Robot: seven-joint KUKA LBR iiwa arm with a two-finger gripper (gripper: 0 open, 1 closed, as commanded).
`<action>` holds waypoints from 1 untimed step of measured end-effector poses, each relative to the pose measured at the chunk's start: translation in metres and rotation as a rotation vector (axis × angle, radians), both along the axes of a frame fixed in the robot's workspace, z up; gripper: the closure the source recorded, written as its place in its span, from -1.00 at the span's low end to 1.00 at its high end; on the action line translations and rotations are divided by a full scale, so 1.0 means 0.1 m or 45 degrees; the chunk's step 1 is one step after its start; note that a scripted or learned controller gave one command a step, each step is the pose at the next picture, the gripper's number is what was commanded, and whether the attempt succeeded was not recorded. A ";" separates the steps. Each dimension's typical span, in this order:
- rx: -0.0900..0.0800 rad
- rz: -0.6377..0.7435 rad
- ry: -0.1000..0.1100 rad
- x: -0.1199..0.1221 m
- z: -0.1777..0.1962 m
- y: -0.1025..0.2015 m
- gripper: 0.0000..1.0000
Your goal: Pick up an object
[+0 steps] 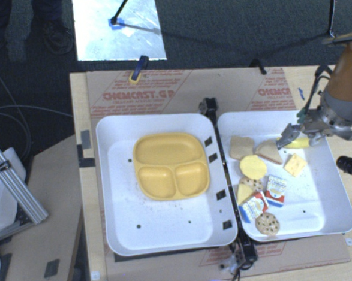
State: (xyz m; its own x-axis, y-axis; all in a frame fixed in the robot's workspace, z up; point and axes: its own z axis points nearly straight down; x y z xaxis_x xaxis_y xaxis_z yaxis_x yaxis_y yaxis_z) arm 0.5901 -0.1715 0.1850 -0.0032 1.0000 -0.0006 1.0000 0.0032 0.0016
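- Loose food pieces lie in the right bin [340,215]: a tan bread slice [242,145], a round yellow piece [253,167], a cheese cube [295,165], a red-and-white packet [276,189], a blue-and-white packet [253,209] and a cookie [267,223], crowded toward the bin's left half.
- A second tan wedge [269,152] sits just beside the bread, nearest the tool.
- Something yellow [300,141] shows right at the tool; too small to tell if it is held or just lying beneath.
- Gripper [291,136] is low over the upper right part of that bin, pointing left toward the wedge. How wide it stands I cannot tell; arm blocks the view.
- Step, as I judge it: reach/descend onto a target, grasp not confirmed.
- Next move likely calls for settling on one piece clear of its neighbours, closing, then lifting straight up.
- Left bin [119,231] holds a yellow divided plate [170,165], well apart from the arm.
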 end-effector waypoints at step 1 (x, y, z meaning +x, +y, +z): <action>0.006 0.009 0.007 0.04 -0.63 0.71 -1.00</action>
State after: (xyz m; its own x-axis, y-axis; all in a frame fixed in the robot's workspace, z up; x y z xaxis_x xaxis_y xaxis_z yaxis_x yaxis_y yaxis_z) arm 0.5941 -0.1002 0.1216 -0.0100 0.9999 0.0045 0.9999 0.0100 -0.0036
